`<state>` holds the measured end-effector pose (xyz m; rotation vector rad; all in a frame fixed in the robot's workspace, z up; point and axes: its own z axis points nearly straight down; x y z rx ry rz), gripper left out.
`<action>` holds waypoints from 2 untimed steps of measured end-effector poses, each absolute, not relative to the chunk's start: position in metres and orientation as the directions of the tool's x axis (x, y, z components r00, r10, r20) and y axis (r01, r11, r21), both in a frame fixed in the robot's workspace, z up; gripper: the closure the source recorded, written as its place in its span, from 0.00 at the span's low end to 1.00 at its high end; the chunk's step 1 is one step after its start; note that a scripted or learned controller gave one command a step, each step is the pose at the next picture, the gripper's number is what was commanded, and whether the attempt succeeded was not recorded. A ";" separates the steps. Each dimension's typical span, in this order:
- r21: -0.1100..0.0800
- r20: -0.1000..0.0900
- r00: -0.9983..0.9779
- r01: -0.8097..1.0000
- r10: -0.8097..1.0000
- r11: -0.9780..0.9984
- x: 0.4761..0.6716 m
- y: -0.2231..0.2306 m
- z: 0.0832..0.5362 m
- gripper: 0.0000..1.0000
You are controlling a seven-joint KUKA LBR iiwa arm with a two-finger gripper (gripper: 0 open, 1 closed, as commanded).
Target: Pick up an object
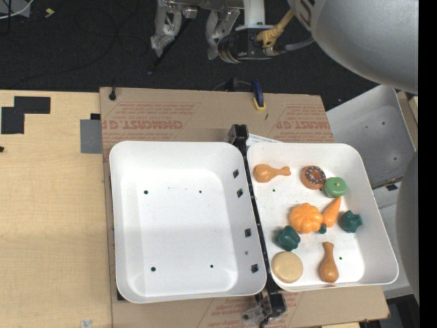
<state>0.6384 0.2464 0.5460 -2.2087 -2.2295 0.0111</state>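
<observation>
Centrally, lobed orange pumpkin (305, 218)

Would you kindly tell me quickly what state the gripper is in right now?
Gripper: open, holding nothing, raised beyond the far edge of the bench, away from both bins.

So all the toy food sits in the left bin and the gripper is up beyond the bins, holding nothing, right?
Not quite: the camera view shows the toy food in the right bin, not the left bin. The gripper is indeed up beyond the bins, with nothing between its fingers.
</observation>
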 end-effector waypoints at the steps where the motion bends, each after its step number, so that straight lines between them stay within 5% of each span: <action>1: -0.008 -0.003 -0.015 1.000 1.000 0.015 0.638 0.248 0.555 1.00; 2: -0.019 -0.007 0.008 1.000 1.000 -0.008 0.643 0.139 0.346 1.00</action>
